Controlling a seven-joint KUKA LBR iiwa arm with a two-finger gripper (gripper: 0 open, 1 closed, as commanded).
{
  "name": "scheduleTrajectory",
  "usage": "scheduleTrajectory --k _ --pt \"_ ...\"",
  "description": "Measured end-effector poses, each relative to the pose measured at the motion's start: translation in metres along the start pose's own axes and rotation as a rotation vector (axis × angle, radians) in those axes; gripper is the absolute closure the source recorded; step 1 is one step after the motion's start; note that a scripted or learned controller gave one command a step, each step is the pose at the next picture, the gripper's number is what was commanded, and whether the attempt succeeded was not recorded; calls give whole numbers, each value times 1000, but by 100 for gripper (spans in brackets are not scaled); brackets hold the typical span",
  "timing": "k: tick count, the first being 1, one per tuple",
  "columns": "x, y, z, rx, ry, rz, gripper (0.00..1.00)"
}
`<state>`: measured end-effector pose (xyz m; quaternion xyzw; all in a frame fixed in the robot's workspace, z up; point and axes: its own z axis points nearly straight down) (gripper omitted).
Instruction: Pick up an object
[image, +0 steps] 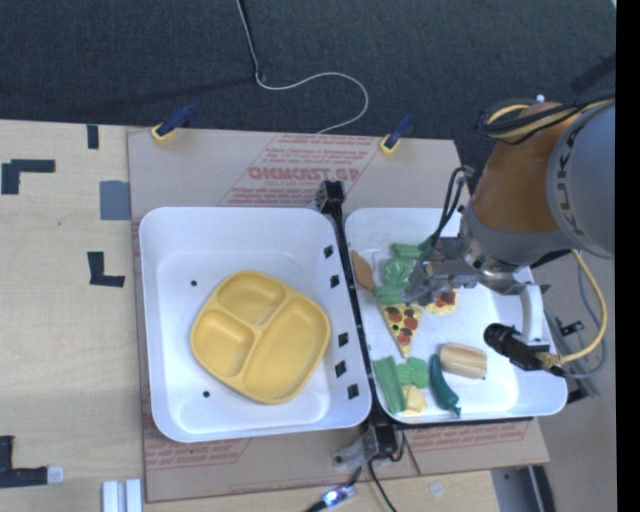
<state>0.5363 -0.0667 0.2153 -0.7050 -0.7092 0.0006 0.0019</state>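
One gripper (432, 283) low over right bin (545, 405); finger state indiscernible. Pizza slice (402, 325) lies just below-left, tip pointing away from gripper.

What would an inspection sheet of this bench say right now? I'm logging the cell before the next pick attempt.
Surface: cardboard sheet under two white bins, left bin and right bin.
Job's things: in the right bin, pizza slice, bread roll, green pieces, green and yellow pieces.
Clutter: yellow divided plate in the left bin.
Gripper: gripper low over the right bin's upper part, near the pizza slice; grasp not discernible.
Cables: thin white cable looping on the dark floor; yellow cables on the arm.
Surroundings: two clamps on the cardboard's far edge.
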Motion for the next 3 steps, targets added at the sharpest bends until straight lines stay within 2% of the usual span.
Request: scheduleTrajectory --k 1,2,3 --pt "60 0 4 0 0 -2 100" --pt "102 -6 -12 -2 0 -1 100" --pt "87 -8 2 1 -3 6 100"
